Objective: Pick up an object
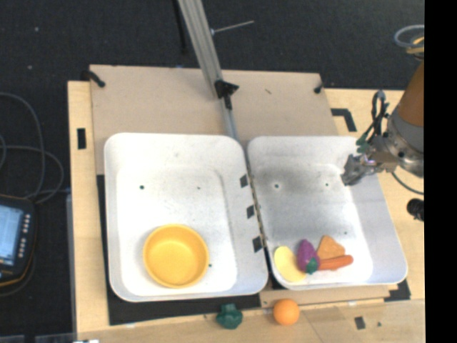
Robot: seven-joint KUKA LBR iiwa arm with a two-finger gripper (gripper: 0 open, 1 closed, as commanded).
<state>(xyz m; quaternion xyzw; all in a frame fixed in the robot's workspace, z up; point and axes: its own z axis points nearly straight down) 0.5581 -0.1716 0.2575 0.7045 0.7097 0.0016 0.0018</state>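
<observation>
My gripper hangs over the far right part of the right bin, well above and behind the toys. In that bin's near corner lie a pale yellow piece, a purple eggplant, an orange wedge and a carrot, packed close together. A yellow bowl sits in the near part of the left bin. Nothing shows between the gripper's fingers.
An orange ball and a small green object lie on the bench in front of the bins. A slanted metal pole rises behind the bins. A handheld pendant rests at the far left.
</observation>
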